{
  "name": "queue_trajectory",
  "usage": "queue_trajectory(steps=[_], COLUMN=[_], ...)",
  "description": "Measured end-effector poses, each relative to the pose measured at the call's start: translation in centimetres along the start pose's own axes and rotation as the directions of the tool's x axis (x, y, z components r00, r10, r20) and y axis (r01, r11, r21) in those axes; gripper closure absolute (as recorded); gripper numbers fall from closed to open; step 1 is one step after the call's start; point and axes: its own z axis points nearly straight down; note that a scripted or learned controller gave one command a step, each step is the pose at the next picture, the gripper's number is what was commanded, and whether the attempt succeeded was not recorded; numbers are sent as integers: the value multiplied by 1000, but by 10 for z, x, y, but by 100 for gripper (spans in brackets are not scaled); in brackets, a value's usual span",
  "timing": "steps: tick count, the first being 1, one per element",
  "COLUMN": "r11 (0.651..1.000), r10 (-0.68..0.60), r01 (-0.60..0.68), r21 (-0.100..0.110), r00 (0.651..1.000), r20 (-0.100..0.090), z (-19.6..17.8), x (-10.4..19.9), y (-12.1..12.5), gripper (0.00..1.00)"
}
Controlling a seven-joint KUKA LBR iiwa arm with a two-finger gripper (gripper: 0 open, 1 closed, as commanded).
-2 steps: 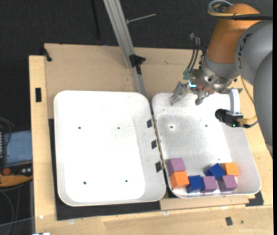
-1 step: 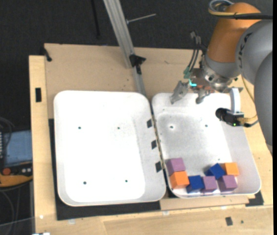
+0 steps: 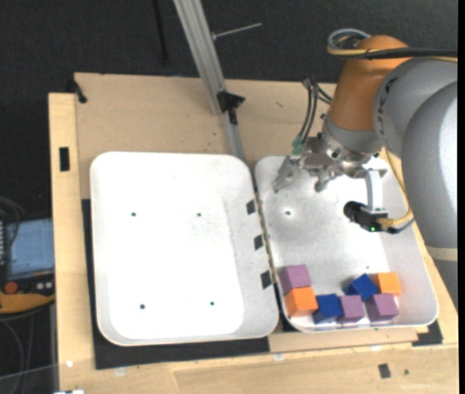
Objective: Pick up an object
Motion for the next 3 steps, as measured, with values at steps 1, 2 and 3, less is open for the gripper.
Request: queue_trajectory(steps=[1,2,3], r11=[1000,1000,1000], r10=[4,5,2], r01=[-4,-5,-2], r21=[-1,-9,-11], r00=[1000,1000,1000], r20=[1,0,-1], z=[52,37,-8], x=[-1,-2,-1], y=[0,2,5], gripper=[0,100,100])
